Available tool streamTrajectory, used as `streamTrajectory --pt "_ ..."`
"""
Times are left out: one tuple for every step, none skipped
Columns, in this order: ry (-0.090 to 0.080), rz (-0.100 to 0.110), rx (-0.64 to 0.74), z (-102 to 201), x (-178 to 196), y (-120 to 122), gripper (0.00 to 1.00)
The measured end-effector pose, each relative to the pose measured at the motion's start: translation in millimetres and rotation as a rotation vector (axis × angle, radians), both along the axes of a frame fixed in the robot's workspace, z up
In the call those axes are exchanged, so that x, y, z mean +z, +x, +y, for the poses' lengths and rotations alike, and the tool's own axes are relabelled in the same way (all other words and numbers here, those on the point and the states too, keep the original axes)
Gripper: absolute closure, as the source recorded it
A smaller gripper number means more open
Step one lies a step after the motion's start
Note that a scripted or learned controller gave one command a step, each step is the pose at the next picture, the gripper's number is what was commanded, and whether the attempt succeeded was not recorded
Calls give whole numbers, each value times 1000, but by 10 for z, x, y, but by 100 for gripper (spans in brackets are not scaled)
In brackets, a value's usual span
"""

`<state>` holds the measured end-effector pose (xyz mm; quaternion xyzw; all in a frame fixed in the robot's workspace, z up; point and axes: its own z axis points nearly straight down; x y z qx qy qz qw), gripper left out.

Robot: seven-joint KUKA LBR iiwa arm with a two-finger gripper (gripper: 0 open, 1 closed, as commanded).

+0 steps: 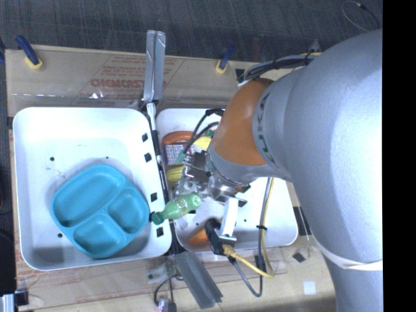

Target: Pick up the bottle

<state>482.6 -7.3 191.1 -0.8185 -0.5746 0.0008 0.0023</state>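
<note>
Status of task: the green bottle point(177, 208) lies at a slant in the right bin point(286, 229), close against the divider between the two bins, its dark green cap pointing toward the left bin point(26, 174). The gripper point(195, 190) sits directly over the bottle's upper end, touching or nearly touching it. Whether the gripper is open, closed or gripping the bottle cannot be told; the wrist hardware hides that area. The bottle appears low, at about bin-wall level, so in my judgement the lift is not yet shown as done. Remaining: a confirmed grasp and a clear raise.

Other contents: an orange-lidded jar point(177, 142) and a yellow item point(174, 172) lie in the right bin behind the gripper; an orange object point(198, 236) sits near its front edge. A blue divided tray point(99, 208) rests in the left bin.

Surface and room: the table point(78, 70) carries a brown board under the bins, fixed with blue clamps point(28, 52). Dark carpet-like floor point(195, 8) lies beyond.
</note>
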Motion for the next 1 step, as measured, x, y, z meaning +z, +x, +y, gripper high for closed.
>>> streamTrajectory --pt "-2 -4 247 -199 1601 -57 100"
